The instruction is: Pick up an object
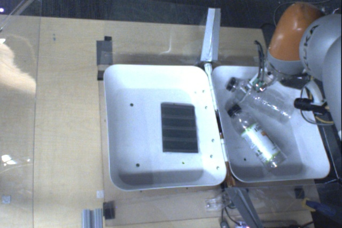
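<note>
From above, we see two clear plastic bottles in the right bin (315,165). One bottle (255,139), black-capped and green-labelled, lies with its long axis diagonal, cap toward the upper left. The other (259,100) lies near the gripper (261,83); we cannot tell the gripper's state. A dark ribbed pad (179,127) lies in the left bin (123,115).

Robotics lab: wooden bench (64,131), white bins (123,168), clear shield panel (21,18), cables (315,107).
</note>
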`<state>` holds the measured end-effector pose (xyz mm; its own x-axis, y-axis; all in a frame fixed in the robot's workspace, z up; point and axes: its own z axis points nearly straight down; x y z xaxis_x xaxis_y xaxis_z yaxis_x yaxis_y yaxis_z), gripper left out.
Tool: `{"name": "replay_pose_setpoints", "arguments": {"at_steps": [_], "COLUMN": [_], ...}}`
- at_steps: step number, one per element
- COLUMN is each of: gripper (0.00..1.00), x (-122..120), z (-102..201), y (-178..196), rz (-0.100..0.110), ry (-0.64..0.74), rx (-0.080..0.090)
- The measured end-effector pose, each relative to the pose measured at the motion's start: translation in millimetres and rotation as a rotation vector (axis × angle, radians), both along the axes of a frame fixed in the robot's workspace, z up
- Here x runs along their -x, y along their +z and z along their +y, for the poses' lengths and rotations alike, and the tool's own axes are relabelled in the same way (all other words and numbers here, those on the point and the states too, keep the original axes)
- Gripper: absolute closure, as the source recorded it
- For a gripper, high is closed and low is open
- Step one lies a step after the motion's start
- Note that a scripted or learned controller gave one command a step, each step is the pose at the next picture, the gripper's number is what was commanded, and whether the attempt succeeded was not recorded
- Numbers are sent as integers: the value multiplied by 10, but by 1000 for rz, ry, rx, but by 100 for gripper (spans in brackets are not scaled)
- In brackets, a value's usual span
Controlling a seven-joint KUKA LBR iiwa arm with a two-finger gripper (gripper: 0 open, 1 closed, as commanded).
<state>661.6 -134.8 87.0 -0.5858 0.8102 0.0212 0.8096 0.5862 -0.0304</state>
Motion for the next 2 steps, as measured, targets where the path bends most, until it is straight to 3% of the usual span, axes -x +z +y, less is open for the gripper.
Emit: {"name": "replay_pose_setpoints", "arguments": {"at_steps": [1,2], "gripper": [0,0], "x": [10,318], "z": [176,738], "y": [9,1001], "rz": [-9,-46], "ry": [126,571], "rx": [17,-9]}}
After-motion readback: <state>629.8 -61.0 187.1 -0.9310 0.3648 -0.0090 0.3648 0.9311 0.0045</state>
